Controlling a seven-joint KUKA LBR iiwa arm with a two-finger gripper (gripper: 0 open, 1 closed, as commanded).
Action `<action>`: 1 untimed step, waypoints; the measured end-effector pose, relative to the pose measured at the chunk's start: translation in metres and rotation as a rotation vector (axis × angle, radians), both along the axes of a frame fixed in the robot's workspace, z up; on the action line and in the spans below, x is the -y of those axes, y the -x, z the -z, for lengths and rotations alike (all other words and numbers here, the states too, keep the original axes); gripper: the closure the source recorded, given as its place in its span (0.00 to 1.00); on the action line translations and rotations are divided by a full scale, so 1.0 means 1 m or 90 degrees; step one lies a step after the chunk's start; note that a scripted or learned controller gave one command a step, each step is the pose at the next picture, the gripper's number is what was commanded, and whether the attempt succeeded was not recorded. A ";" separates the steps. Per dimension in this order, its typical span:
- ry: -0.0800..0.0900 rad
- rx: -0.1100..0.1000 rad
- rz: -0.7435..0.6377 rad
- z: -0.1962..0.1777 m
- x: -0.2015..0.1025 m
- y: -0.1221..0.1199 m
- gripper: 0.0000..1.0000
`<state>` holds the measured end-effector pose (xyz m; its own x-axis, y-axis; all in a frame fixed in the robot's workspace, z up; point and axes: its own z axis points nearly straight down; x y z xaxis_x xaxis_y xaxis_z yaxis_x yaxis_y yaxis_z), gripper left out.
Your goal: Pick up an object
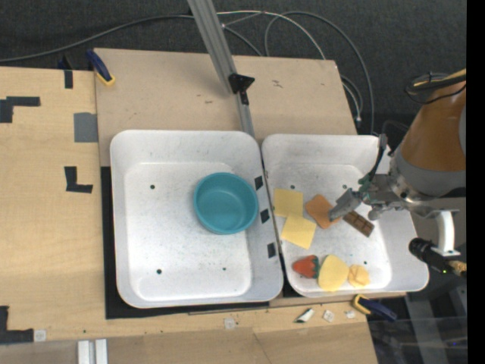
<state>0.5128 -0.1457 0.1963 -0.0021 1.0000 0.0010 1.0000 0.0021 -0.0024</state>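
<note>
My gripper (355,212) hangs low over the right bin (394,275), reaching in from the right. It is open, its fingers spread above the near end of a dark brown bar (361,224). One finger (341,206) lies close to an orange-brown slab (320,211); I cannot tell if they touch. Nothing is held between the fingers. Left of these lie two pale yellow squares (288,202) (298,232). Near the bin's front are a red piece with a green end (307,266), a yellow rounded piece (333,273) and a small yellow lump (358,276).
The left bin (151,279) holds a teal bowl (225,202) near its right side. A grey pole (216,40) slants down to the bins' shared back edge. Cables trail across the dark floor behind the bench. A blue clamp (100,67) sits at the board's far left corner.
</note>
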 end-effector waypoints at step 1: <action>0.000 0.000 0.000 0.000 0.000 0.000 0.00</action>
